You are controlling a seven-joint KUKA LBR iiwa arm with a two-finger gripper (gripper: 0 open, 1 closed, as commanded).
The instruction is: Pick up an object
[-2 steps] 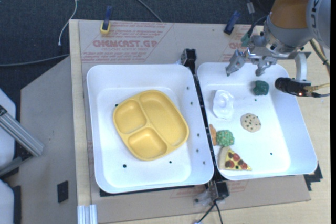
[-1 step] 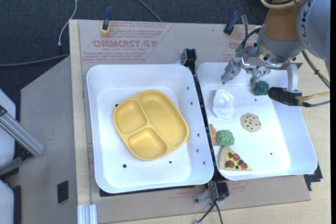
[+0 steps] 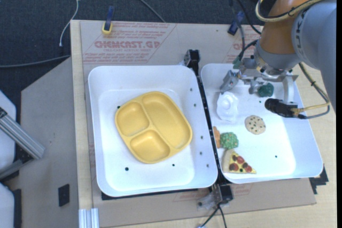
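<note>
Hovering our claw [image 3: 255,83] over the right bin [image 3: 299,155], jaw state we cannot tell, white object [image 3: 227,105] just left of it, cookie [image 3: 255,125] below it.

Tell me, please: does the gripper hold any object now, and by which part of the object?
It cannot be told. The gripper hangs over the far end of the right bin, close to a dark green object, but no object is seen between its fingers.

A yellow divided plate [image 3: 154,126] sits in the left white bin [image 3: 101,93]; right, a chip-speckled tan cookie [image 3: 255,125], green broccoli [image 3: 229,140], red-dotted pizza slice [image 3: 239,163].
</note>
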